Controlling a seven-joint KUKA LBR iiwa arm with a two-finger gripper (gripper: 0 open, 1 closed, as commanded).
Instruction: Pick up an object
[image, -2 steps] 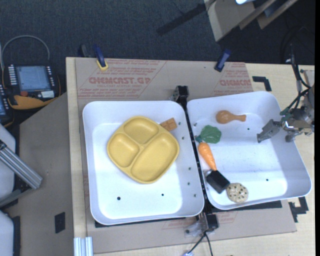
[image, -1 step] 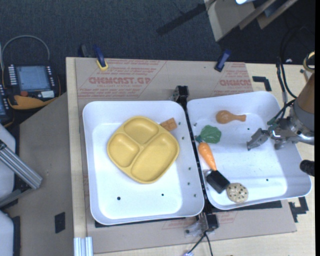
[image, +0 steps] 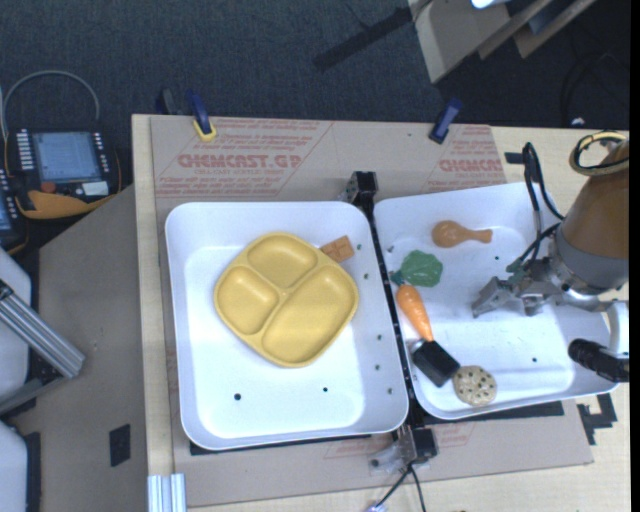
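Observation:
My gripper hangs over the right bin, right of its middle, on the grey arm with the orange band. Its fingers are spread open with nothing between them. An orange carrot lies near the bin's left wall, well left of the gripper. Above the carrot sits a green leafy piece. An orange drumstick-shaped toy lies at the back. A black block and a speckled cookie rest at the front.
The left bin holds a yellow divided plate, with a small brown block by the plate's back right corner. A black divider runs between the bins. Bare white floor lies under and in front of the gripper.

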